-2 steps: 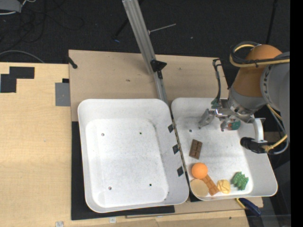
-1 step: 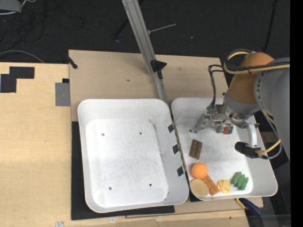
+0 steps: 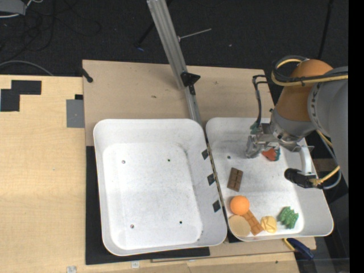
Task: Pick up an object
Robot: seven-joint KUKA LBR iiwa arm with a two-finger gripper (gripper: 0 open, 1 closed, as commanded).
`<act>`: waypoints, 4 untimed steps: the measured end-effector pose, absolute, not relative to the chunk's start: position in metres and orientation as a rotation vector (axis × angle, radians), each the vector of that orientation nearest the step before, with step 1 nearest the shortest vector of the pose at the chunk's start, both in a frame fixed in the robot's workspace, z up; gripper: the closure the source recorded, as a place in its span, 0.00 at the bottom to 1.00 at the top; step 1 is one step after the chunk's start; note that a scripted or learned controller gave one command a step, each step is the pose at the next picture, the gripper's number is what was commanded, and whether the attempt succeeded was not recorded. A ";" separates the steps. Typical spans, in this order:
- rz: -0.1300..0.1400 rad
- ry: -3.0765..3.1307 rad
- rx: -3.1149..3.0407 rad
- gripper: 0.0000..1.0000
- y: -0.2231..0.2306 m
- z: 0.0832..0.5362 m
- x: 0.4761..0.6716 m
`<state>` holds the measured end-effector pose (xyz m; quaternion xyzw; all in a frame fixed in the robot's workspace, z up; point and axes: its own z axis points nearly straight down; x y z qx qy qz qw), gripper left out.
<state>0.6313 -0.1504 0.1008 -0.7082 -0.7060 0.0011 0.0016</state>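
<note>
Right bin (image 3: 318, 223) w/ gripper (image 3: 257, 147) low by red item (image 3: 272, 153); finger state unclear.

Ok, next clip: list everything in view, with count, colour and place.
Shallow plastic bins: two, white; left bin, right bin.
Ridged chocolate-like block: one, brown, middle of right bin.
Round ball: one, orange, below the block.
Flat round disc: one, beige, right bin's near-left corner.
Lumpy small piece: one, yellow, near edge.
Leafy toy: one, green, right of the yellow piece.
Small object: one, red, beside the gripper.
Aluminium rail: one, silver, behind the bins.
Gripper: one, grey, over right bin's far end.
</note>
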 end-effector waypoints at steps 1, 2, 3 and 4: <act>-0.002 -2.223 -2.222 1.00 -0.148 0.145 0.637; -0.004 -2.225 -2.224 1.00 -0.153 0.205 0.645; -0.003 -2.226 -2.221 1.00 -0.155 0.247 0.644; 0.001 -2.222 -2.214 1.00 -0.101 0.239 0.635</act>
